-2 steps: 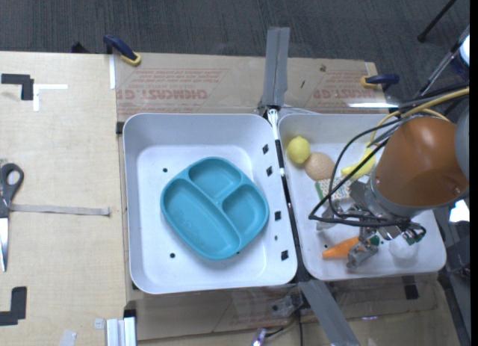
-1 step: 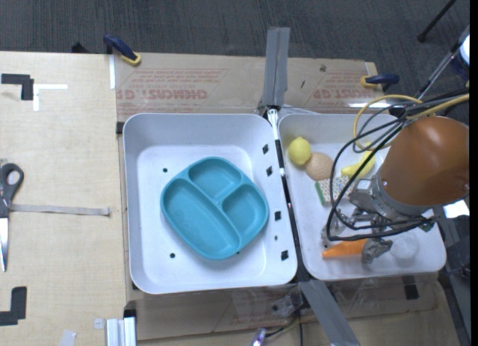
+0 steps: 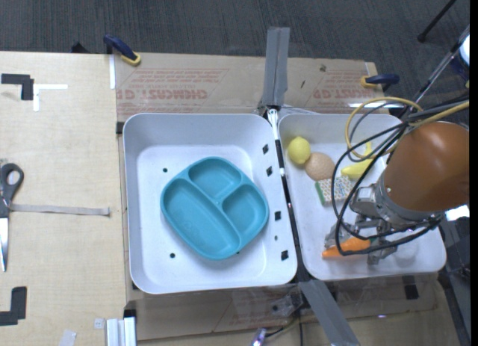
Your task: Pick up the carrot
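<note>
The carrot (image 3: 342,248) is a small orange piece lying near the front of the right bin (image 3: 418,262), pointing left to right. My gripper (image 3: 371,241) is low in that bin, directly over the carrot's right end, which is hidden under it. The carrot's left part sticks out to the left of the gripper. The arm's orange band (image 3: 433,167) and looping cables cover much of the bin's right half.
In the right bin's back-left part lie a yellow lemon (image 3: 299,149), a tan egg-shaped object (image 3: 320,166), a yellow item (image 3: 357,168) and a speckled block (image 3: 340,187). The left bin (image 3: 142,187) holds a blue divided plate (image 3: 215,207). Scissors (image 3: 7,210) lie on the bench at far left.
</note>
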Controlling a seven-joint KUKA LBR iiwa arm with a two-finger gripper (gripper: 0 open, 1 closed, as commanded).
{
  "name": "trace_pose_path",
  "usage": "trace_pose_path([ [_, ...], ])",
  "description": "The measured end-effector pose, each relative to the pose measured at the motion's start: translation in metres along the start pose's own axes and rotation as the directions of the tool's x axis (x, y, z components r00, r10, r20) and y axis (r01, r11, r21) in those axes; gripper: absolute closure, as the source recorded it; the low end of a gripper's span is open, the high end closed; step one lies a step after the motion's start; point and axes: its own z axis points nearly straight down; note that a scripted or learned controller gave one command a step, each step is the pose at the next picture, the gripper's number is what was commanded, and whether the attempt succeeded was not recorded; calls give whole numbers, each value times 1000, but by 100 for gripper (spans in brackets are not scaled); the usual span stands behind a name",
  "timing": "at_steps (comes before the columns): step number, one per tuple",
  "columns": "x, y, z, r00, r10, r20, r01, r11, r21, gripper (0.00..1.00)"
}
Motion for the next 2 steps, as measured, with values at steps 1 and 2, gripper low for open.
trace_pose_path([
  [1,-15,8,0,1000,-21,1,21,1000,0,0],
  [2,-17,7,-10,1000,-19,4,19,1000,3,100],
])
